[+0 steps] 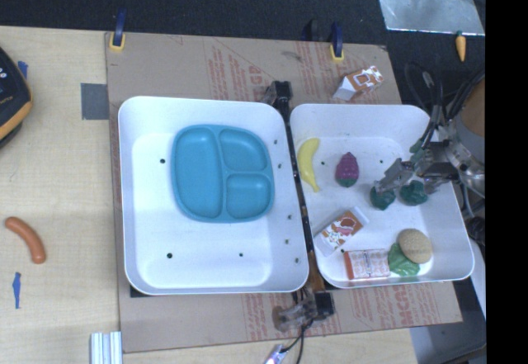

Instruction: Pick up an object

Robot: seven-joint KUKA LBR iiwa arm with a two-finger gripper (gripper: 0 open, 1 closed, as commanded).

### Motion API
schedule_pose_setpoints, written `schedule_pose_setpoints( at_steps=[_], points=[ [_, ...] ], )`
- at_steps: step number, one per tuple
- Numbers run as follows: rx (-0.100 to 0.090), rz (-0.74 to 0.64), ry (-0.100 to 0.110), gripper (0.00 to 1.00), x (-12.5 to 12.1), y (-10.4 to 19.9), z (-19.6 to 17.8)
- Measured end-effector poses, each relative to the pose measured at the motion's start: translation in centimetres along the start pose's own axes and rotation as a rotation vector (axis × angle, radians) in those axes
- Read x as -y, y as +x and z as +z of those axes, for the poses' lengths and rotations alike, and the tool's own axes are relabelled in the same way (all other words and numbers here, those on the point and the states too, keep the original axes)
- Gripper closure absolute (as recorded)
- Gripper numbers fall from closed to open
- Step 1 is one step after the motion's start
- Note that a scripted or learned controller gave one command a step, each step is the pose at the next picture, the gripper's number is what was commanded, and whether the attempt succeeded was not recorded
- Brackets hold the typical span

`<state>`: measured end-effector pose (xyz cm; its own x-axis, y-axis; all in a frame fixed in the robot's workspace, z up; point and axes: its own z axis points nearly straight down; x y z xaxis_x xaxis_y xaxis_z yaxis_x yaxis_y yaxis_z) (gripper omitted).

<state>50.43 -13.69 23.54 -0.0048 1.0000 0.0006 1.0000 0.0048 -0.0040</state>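
At the near edge of the right bin (462, 267) lie a flat red and white packet (365, 264), a green lump (403, 263) and a tan bun-shaped piece (415, 244) resting against it. Just beyond, near the bin's left wall, a small white and orange carton (340, 231) lies tilted. To the left, the left bin (140, 189) carries a blue divided plate (222, 172), set toward its far half. Off on the bare bench (49, 189) to the far left, a sausage-like orange piece (26, 238) lies alone.

Farther in the right bin, two dark green pieces sit near each other: one (383, 198) to the left and one (414, 192) to the right. The gripper (402, 177) comes in from the right and hovers just over them, its dark fingers spread apart, with nothing visibly between them; whether a fingertip touches either piece cannot be told. Left of it rests a purple bunch of grapes (347, 170), and beside the left wall a yellow banana (308, 163) lies lengthwise.

Beyond the bins, on the brown board, a second small carton (359, 82) lies near a blue and yellow clamp (336, 40)
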Motion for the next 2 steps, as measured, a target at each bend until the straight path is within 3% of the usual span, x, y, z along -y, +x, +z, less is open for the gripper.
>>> schedule_pose_setpoints(
  at_steps=[1,2],
  points=[
    [0.001,-0.001,0.004,0.0,-6.7,2.0,12.4],
    [0.001,-0.001,-0.001,0.0,-10.6,0.8,14.3]
  ],
)
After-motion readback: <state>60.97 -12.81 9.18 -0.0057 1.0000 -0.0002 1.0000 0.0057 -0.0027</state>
